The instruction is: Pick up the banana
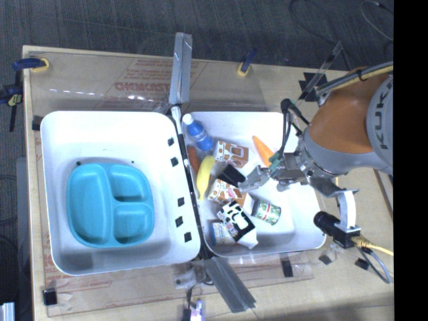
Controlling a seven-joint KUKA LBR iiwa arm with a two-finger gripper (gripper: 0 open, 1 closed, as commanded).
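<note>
Banana lying in the right bin, hard against its left wall, just left of a small carton and near a blue-capped bottle. Gripper low over the clutter right of the banana, not touching it; finger state impossible to tell. Blue divided tray in the left bin.

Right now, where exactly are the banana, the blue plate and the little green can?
banana [205, 174]: camera view, middle of its yellow body.
blue plate [93, 202]: camera view, floor of its large left compartment.
green can [267, 212]: camera view, middle of its label.
</note>
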